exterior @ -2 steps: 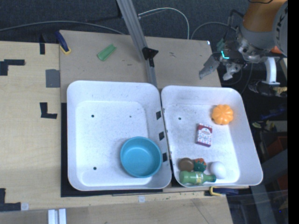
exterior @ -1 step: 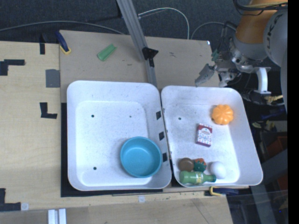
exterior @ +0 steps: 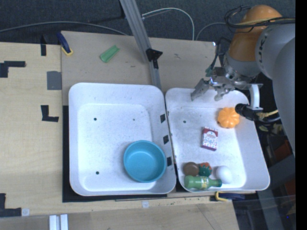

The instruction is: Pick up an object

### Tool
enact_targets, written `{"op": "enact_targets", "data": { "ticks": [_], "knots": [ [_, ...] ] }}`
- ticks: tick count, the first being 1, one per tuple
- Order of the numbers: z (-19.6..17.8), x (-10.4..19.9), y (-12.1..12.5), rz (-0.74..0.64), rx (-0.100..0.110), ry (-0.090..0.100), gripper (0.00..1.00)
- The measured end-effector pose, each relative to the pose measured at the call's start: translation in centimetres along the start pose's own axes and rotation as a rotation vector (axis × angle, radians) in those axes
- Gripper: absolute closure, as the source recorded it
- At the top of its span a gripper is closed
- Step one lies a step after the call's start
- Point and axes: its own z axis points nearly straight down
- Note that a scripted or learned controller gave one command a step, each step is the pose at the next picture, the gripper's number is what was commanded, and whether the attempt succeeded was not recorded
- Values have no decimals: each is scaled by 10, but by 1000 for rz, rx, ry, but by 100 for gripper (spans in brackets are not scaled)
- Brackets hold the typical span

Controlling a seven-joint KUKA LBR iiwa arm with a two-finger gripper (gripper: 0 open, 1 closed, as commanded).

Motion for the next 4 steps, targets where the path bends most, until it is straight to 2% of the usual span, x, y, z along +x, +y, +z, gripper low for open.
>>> {"op": "enact_targets", "data": {
  "ticks": [1, 2, 4],
  "knots": [
    [49, 3, -9, 0, -1, 0, 0],
    [35, 4, -8, -2, -6, 0, 100],
    [-89, 8, -11, -1, -13, -1, 100]
  ]
}}
